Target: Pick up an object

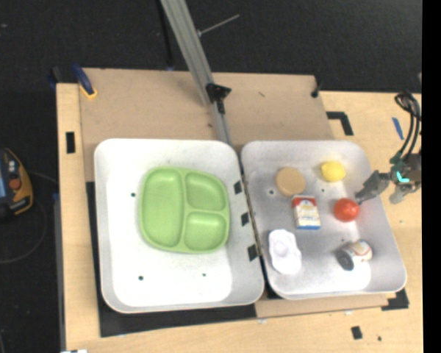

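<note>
The right bin (pixel 382 271) holds several small objects. A tan round piece (pixel 290 180) and a yellow lump (pixel 333 170) lie toward its far side. A red ball (pixel 345 209) sits beside a small red and white carton (pixel 306 213). A white bottle-like item (pixel 283 250) lies near the bin's left front, and a small white and red object with a dark end (pixel 354 254) lies at the front right. My gripper (pixel 384 184) is at the bin's right rim, just right of the red ball and above it, with nothing visibly held.
The left bin (pixel 117 271) holds a green divided plate (pixel 184 209). A grey metal bar (pixel 191 50) slants in from the top to the gap between the bins. A handheld device (pixel 4 182) lies off the bench at the left.
</note>
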`<action>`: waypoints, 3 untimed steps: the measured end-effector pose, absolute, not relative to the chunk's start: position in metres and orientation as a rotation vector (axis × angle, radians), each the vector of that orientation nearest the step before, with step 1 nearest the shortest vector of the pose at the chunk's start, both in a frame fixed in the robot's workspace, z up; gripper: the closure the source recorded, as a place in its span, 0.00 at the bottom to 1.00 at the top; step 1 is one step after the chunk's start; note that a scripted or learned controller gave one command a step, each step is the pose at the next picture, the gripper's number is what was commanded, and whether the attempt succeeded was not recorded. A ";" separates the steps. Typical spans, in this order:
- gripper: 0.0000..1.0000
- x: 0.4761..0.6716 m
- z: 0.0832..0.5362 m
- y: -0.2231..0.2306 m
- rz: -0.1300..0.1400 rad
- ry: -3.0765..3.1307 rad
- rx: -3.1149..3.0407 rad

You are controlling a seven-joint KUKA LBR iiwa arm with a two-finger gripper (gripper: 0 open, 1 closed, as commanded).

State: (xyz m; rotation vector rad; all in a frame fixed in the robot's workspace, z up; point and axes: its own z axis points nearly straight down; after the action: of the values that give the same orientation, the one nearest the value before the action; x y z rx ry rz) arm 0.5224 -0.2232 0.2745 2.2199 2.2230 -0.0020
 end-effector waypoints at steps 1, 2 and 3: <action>0.00 0.523 0.276 -0.223 0.000 2.222 2.218; 0.00 0.518 0.213 -0.224 -0.005 2.223 2.223; 0.00 0.509 0.167 -0.226 -0.004 2.221 2.223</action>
State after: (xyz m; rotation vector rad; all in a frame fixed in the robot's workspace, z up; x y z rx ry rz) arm 0.5092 -0.2259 0.1666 2.2235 2.2210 -0.0039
